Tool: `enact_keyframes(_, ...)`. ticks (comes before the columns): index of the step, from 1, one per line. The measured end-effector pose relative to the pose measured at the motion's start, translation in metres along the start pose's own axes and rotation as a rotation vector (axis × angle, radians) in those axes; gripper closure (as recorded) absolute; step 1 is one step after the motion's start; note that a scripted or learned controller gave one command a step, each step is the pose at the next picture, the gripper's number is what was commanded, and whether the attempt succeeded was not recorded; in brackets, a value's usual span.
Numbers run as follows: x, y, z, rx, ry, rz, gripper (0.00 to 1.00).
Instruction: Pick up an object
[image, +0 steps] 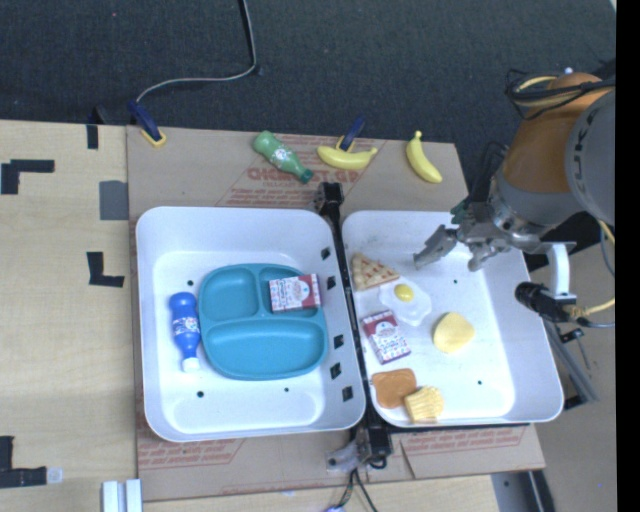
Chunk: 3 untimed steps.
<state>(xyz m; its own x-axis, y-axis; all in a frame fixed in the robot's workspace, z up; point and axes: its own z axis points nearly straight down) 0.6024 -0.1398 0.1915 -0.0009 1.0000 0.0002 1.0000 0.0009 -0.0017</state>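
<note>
My gripper (449, 259) hangs open over the upper part of the right bin (520, 330), with nothing between its fingers. Left of it in that bin lie a waffle slice (372, 271) and a fried egg (404, 295). Further down are a small red carton (386, 337), a yellow round piece (453, 332), a brown toast (394, 383) and a yellow crinkled piece (424, 404). The nearest things, the egg and the waffle, are apart from the fingers.
The left bin (165, 250) holds a teal divided plate (250, 345) with a red carton (294, 293) on it, and a blue bottle (184, 328) beside it. Behind the bins on the cardboard lie a green bottle (282, 156) and two bananas (346, 156) (423, 160).
</note>
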Motion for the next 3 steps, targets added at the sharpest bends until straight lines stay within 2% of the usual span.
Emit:
enact_keyframes(1,0.027,0.013,0.105,-0.004,-0.001,-0.001,0.00)
enact_keyframes(2,0.026,0.013,0.095,-0.007,-0.003,0.000,1.00)
enact_keyframes(3,0.026,0.013,0.095,-0.007,-0.003,0.000,0.00)
